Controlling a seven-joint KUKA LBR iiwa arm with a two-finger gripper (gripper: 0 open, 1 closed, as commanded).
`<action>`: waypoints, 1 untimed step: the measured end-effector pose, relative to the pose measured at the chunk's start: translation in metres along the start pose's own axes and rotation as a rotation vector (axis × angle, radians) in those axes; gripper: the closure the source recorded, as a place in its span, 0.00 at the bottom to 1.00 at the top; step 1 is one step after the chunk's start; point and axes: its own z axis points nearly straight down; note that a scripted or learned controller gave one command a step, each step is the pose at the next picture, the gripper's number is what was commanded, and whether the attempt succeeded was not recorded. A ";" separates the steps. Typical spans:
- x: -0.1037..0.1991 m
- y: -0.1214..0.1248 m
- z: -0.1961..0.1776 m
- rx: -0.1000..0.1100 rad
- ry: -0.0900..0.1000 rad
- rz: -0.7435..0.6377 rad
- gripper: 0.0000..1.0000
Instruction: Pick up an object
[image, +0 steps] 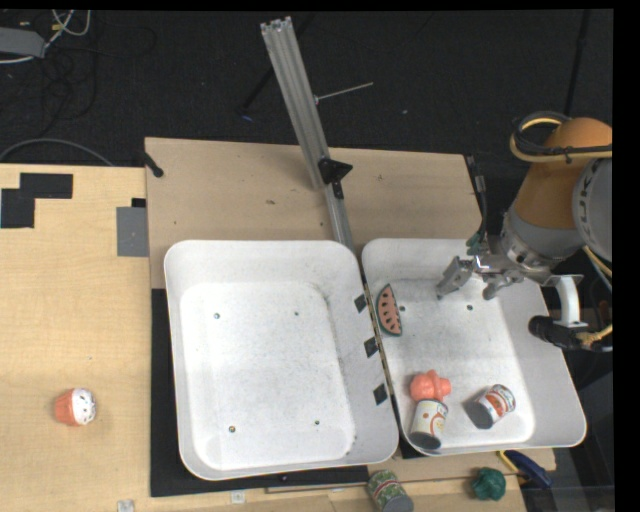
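Note:
My gripper (466, 289) hangs over the back of the right bin (560, 420), its two fingers spread open with nothing between them. A watermelon slice toy (388, 310) lies against the bin's left wall, to the left of the gripper and a little nearer. Toward the front of the same bin sit an orange-pink toy (430, 384), a white can on its side (428, 421) just below it, and a second small can (492, 405) to the right. All of these lie apart from the gripper.
The left bin (190, 270) stands beside the right one. An aluminium rail (305, 110) slants down toward the gap between the bins. On the bench lie an orange ball (75, 407) at far left, a can (385, 490) and a green toy (488, 484) in front.

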 end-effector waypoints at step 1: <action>0.001 0.000 0.049 -0.002 -0.001 0.000 0.00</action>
